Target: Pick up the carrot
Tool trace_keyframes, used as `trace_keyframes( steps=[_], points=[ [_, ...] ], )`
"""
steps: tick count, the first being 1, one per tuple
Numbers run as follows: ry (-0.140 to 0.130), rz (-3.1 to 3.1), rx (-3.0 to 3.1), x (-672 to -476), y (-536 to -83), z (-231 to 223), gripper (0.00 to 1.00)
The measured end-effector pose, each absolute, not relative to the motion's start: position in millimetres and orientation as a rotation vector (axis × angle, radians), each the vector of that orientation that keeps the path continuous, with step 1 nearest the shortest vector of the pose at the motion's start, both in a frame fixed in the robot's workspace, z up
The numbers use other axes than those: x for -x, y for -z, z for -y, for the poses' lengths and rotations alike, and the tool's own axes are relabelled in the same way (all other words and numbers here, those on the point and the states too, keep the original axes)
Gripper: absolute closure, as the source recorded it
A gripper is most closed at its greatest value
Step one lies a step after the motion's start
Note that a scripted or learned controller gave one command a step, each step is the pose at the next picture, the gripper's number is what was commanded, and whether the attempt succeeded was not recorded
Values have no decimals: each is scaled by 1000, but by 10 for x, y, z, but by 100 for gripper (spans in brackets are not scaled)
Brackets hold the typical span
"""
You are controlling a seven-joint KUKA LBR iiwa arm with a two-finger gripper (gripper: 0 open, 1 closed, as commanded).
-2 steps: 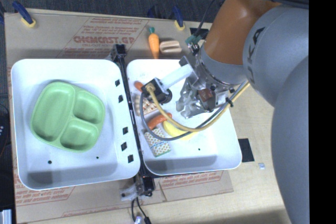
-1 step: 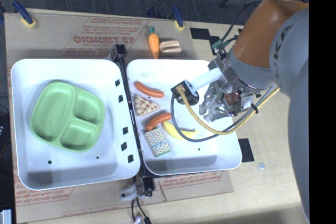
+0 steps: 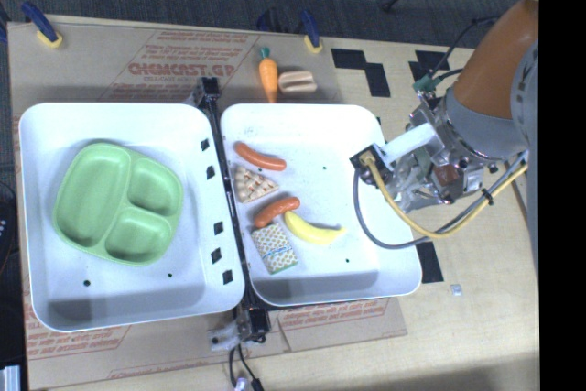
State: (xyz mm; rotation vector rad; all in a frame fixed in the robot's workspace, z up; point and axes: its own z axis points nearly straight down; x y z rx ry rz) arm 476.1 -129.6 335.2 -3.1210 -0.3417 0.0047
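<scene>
The carrot [image 3: 266,78], orange with a green top, lies on the cardboard just behind the right bin's far rim [image 3: 302,108], outside both bins. My gripper [image 3: 414,186] hangs over the right bin's right edge, well to the right of the carrot and nearer the front. It is apart from everything in the bin.
A small bun [image 3: 297,82] lies right beside the carrot. In the right bin are two sausages [image 3: 259,157] [image 3: 275,210], a waffle wedge [image 3: 254,185], a banana [image 3: 313,231] and a checkered block [image 3: 276,248]. The left bin holds a green divided plate [image 3: 117,201].
</scene>
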Motion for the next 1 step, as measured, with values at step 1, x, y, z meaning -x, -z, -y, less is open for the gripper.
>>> trace_keyframes(
  steps=[1],
  points=[
    [-10, 322, 3120, -4755, -2232, 1078, 100]
  ],
)
